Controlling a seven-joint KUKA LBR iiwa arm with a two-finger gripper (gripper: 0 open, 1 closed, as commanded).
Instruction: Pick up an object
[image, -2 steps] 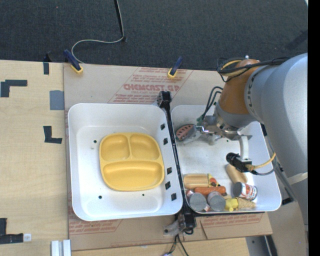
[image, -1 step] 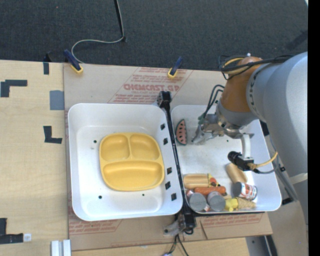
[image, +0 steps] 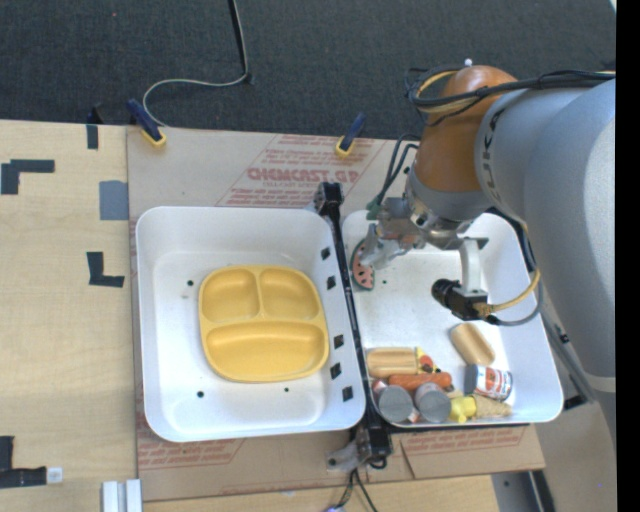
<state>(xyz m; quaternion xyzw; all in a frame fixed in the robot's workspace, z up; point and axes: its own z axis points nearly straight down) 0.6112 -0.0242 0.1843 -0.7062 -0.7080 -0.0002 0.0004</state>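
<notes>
My gripper (image: 364, 266) hangs over the left side of the right bin (image: 412, 312), close to the wall between the two bins. A small red and pale slice-shaped piece (image: 362, 279) sits at its fingertips, and the fingers look shut on it. Other objects crowd the right bin's front edge: a hot dog (image: 392, 360), an orange carrot (image: 415, 381), two grey round cans (image: 396, 402), a red-labelled can (image: 490, 382), a tan bread roll (image: 472, 343) and a small yellow piece (image: 462, 408).
The left bin (image: 170, 250) holds a yellow divided plate (image: 264, 322) in its middle. The grey arm with its orange band (image: 460, 130) comes in from the upper right over the right bin. Black clips line the shared bin wall (image: 340, 300).
</notes>
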